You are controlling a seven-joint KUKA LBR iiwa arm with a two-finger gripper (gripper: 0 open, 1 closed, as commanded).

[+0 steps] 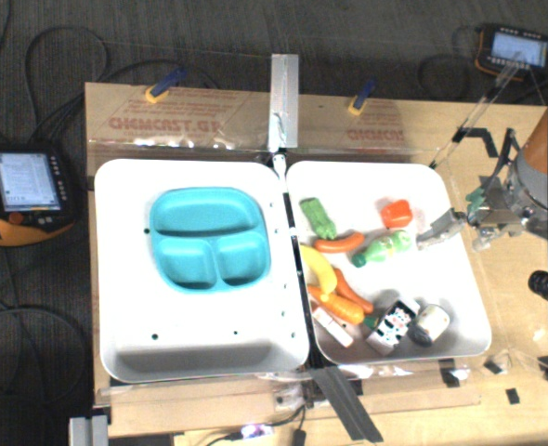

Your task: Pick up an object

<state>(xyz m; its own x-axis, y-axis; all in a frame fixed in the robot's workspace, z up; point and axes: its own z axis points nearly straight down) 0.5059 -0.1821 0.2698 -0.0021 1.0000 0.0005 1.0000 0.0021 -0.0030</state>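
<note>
Toy foods lie in the right bin [460,277]: a green pickle [318,217], an orange pepper [397,214], a red sausage [339,242], a green vegetable [386,246], a yellow banana [319,268] and carrots [345,301]. Along the front wall sit a white-and-red box [333,329], a patterned block [395,321] and a small grey can [432,321]. My gripper [460,233] hangs over the bin's right edge, open, with nothing between its fingers. One finger [436,232] points left toward the green vegetable, a short way from it.
The left bin [125,333] holds a blue divided tray [209,235]. A metal divider [284,110] stands behind the seam between the bins. Teach pendants lie at the far left [21,189] and top right [514,49]. Cables run behind the right bin.
</note>
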